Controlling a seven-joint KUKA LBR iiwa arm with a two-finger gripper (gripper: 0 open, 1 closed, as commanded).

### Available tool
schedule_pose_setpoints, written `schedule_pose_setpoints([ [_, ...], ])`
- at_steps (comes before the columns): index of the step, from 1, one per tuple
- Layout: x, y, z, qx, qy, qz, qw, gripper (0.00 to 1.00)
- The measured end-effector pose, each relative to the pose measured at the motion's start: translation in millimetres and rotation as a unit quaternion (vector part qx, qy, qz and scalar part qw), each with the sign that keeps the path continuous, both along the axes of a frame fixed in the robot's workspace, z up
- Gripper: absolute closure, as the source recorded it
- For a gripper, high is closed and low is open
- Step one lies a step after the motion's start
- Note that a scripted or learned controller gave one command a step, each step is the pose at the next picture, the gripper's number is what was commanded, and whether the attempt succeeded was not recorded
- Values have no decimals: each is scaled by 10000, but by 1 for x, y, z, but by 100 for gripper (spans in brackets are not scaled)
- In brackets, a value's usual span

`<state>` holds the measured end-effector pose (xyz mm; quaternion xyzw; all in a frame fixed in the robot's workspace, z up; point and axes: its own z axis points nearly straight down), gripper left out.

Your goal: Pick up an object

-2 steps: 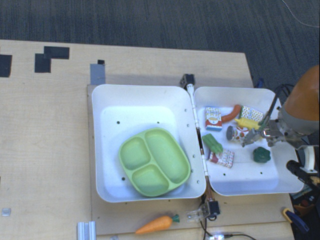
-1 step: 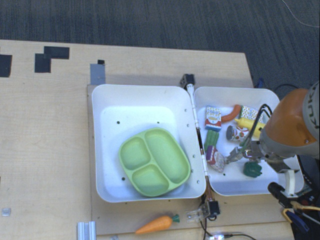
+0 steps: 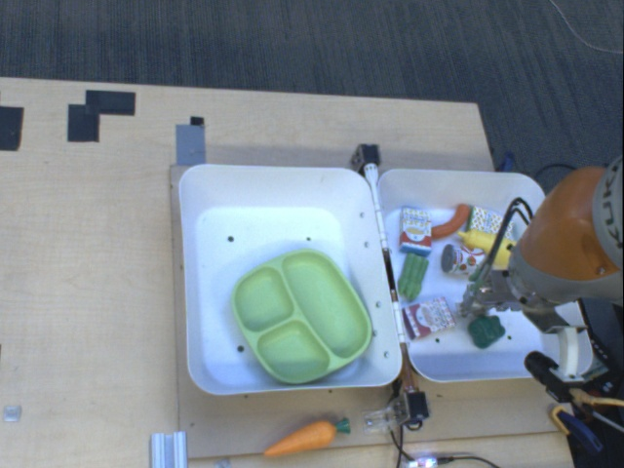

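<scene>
Bright, even overhead light, soft shadows inside the white bins (image 3: pixel 195 261), slightly soft focus throughout.

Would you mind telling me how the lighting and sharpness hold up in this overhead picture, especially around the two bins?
In the camera view, the left bin glares nearly blown-out white around the green divided plate; the right bin is bright too, with the arm shading its right side. The small items there, such as the green cucumber-like piece, look soft and their labels unreadable; the carpet at the top is dim.
</scene>
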<state>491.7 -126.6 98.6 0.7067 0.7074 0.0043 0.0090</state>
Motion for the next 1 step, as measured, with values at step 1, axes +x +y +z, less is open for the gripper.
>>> schedule_pose_setpoints([
  [1, 44, -65, -11, 13, 45, 1, 10000, 100],
])
